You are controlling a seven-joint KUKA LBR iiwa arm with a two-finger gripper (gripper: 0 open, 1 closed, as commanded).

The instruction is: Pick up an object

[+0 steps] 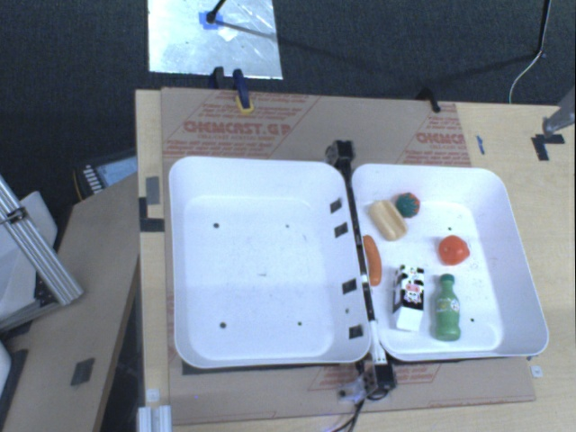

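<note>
Right bin [517, 268]: green bottle [446, 308], cow carton [410, 297], tomato [454, 249], bun [388, 219], carrot [372, 258] are seen. Gripper state cannot be told.

Set high above the bench [297, 120], looking down at a slant toward twelve o'clock. Far enough back to take in both white bins: left bin [261, 349] and right bin [522, 268], side by side.

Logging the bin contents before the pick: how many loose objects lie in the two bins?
6, all in the right bin: tan bun, teal ball, orange carrot, red tomato, cow-print carton, green bottle.
</note>
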